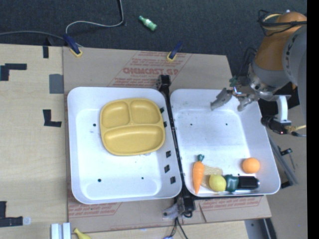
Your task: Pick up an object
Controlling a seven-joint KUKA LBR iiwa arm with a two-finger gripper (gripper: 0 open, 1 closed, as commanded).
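The right bin (225, 126) holds a carrot (198, 176), a yellow lemon (217, 182), an orange ball (250, 165) and a black and green object (241, 183), all along its near edge. My gripper (230, 102) hangs over the far right part of this bin, its two fingers spread open with nothing between them. It is well away from the objects, which lie toward the front of the bin.
The left bin (84, 148) holds a yellow divided plate (132, 125). A black divider with clips runs between the bins. Cardboard lies under both bins. A small green object (148, 23) and a cable lie on the dark floor behind.
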